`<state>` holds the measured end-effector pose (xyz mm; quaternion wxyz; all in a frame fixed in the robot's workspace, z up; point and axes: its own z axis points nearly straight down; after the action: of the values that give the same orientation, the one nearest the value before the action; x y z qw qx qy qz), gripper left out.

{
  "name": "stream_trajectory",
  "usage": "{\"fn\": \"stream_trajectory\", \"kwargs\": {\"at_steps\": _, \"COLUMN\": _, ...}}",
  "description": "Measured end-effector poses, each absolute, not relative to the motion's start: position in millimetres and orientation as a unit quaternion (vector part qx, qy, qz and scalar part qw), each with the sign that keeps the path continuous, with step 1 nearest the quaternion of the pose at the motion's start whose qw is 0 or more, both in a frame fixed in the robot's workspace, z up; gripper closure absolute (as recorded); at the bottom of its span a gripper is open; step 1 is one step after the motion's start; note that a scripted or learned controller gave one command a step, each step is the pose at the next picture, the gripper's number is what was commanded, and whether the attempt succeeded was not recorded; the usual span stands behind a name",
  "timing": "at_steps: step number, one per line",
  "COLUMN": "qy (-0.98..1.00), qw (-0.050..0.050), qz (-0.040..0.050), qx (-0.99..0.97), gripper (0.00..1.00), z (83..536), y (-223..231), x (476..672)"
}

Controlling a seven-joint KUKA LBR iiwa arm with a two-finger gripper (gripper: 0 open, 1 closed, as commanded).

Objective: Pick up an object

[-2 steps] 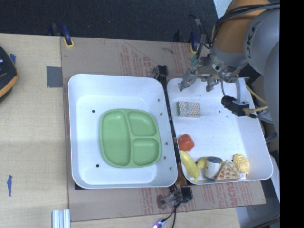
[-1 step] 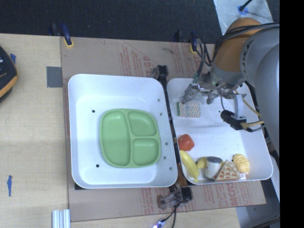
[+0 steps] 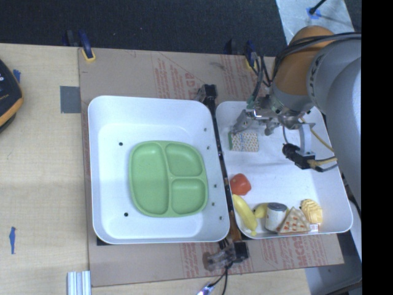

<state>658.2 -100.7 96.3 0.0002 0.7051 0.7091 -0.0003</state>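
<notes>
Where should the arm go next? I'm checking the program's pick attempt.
Probably straight down a little: the claw hangs at the far end of the right bin, just above the speckled sponge, the closest item. The other toy foods lie at the bin's near end.

I see both bins as smooth white plastic, slightly glossy. Green divided plate is matt plastic. Bench looks like pale wood grain, with a matt brown cardboard sheet under the bins. Arm shell: smooth grey, satin finish.
</notes>
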Motion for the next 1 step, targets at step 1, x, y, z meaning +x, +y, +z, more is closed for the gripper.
{"fn": "stream_trajectory", "kwargs": {"at_steps": 1, "qy": 0.708, "qw": 0.004, "qz": 0.0023, "qx": 0.706, "gripper": 0.00, "z": 96.9, "y": -101.9, "x": 634.6}}
